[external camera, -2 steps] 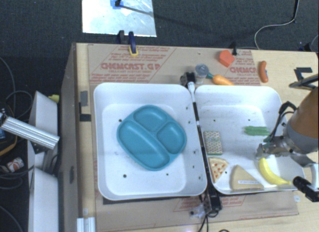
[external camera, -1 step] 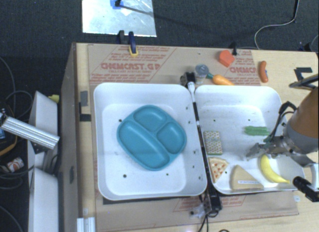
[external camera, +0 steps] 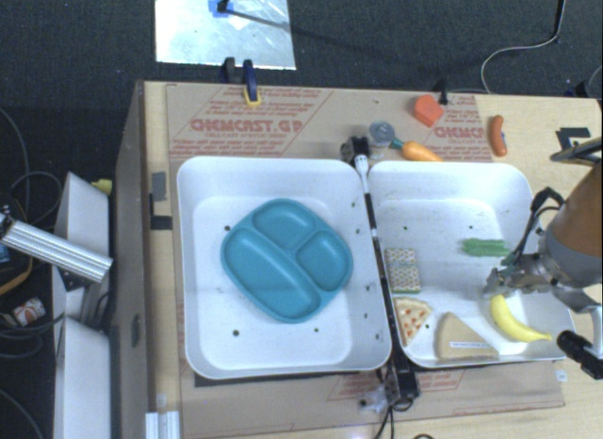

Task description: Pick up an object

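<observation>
The right bin (external camera: 443, 187) holds a yellow banana (external camera: 513, 322) at its front right. Left of it lie a pale cheese wedge (external camera: 464, 337), a pizza slice (external camera: 411, 317) and a square waffle cracker (external camera: 402, 268). A green bean pod (external camera: 484, 248) lies further back. My gripper (external camera: 509, 282) hangs low over the bin's right side, just above the banana's near end and just in front of the green pod. Nothing shows between its tips.
The left bin (external camera: 212, 192) bears a blue divided plate (external camera: 285, 258). Behind the bins on the cardboard lie an orange block (external camera: 427, 110), a carrot (external camera: 420, 153) and a sausage (external camera: 497, 136). The arm's grey body (external camera: 575, 239) covers the right bin's right wall.
</observation>
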Tool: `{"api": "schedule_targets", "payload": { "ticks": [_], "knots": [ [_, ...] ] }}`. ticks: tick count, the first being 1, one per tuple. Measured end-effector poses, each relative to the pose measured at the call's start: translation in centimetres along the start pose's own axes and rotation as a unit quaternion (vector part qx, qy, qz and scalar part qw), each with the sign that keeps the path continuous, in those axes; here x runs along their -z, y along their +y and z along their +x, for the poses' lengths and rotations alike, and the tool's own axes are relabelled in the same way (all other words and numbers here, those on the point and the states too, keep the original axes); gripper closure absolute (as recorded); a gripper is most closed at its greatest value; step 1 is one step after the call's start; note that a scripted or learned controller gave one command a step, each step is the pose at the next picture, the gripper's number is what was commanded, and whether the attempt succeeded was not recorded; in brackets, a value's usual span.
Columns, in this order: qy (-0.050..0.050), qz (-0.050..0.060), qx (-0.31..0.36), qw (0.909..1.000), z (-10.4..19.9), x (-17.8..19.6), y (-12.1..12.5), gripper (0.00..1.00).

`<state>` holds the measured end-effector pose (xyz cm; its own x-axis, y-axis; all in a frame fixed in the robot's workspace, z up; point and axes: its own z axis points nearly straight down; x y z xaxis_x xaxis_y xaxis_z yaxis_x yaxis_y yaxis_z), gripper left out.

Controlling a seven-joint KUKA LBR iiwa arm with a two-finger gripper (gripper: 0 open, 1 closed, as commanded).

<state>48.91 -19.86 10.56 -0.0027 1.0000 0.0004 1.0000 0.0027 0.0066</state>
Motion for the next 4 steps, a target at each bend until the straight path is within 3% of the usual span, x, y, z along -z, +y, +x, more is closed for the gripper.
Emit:
{"api": "schedule_targets", "payload": {
  "ticks": [1,2,3,4],
  "knots": [
    [0.0,-0.001,0.0,1.0,0.0,1.0,0.1,1.0],
    [0.0,0.001,0.001,1.0,3.0,5.6,3.9,1.0],
    [0.0,0.002,0.0,1.0,3.0,5.6,3.9,0.0],
    [-0.001,0.002,-0.001,1.0,-0.8,-2.1,1.3,0.0]
  ]
}}
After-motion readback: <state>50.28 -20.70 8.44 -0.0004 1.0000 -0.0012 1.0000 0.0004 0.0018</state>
